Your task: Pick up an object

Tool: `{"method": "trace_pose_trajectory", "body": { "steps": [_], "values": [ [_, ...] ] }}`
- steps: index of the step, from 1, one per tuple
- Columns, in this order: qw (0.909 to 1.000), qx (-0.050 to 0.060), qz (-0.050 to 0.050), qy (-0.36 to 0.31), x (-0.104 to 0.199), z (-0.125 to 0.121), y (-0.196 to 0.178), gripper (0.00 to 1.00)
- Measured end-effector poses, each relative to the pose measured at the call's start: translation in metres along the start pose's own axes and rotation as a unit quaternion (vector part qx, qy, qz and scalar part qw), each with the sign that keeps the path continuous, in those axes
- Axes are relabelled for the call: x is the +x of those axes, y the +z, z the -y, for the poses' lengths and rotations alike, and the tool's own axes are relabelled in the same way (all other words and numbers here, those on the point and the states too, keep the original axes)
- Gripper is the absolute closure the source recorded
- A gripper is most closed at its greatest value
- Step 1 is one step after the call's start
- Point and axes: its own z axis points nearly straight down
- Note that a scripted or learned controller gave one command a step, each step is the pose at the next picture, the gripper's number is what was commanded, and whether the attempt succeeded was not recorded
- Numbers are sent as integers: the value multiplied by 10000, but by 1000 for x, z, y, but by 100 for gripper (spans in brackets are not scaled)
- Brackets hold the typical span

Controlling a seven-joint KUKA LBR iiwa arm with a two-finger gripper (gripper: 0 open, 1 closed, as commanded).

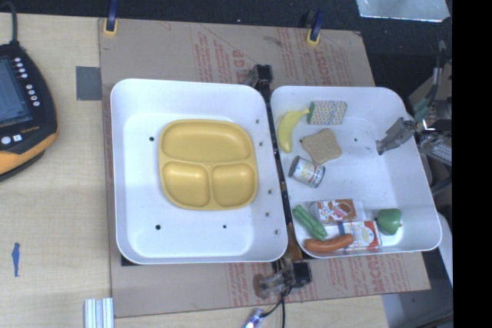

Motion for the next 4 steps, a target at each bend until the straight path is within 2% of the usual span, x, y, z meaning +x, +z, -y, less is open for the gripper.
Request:
{"method": "trace_pose_trajectory", "body": {
  "steps": [1,2,3,4],
  "values": [
    [10000,19,-2,-7,41,-28,135,0],
    [10000,11,5,-8,45,-55,192,0],
    [10000,3,6,-11,62,-94,191,0],
    [10000,20,6,-17,61,-94,181,100]
  ]
}}
